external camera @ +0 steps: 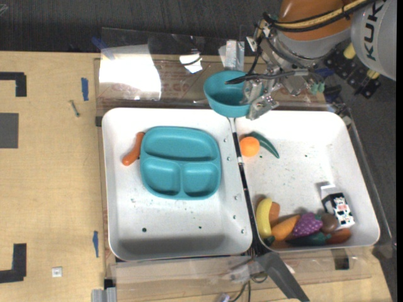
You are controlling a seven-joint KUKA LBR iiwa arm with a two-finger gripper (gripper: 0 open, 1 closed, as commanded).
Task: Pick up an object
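**Pick-up in progress: teal bowl raised at the far rim of the bins**

We see the gripper (259, 99) at the far edge of the bench, above the divide between the two bins, with the teal bowl (227, 95) at its fingers. One finger appears to reach inside the bowl and the other to lie against its outer wall, so we judge the claw clenched on the bowl's right rim. The bowl sits tilted and overlaps the rims of both bins, which suggests it hangs clear of the floor; we read the lift as largely achieved, though the hold on a thin rim looks slight.

Untouched items remain. In the left bin (119, 219) lie a teal divided plate (179, 162) and, touching its left edge, an orange carrot (133, 150). In the right bin (352, 168) an orange fruit (250, 146) with a green pepper (267, 145) lies near the divide, and a cluster with a banana (263, 215), purple grapes (307, 224) and a small white box (337, 207) lies along the near wall.
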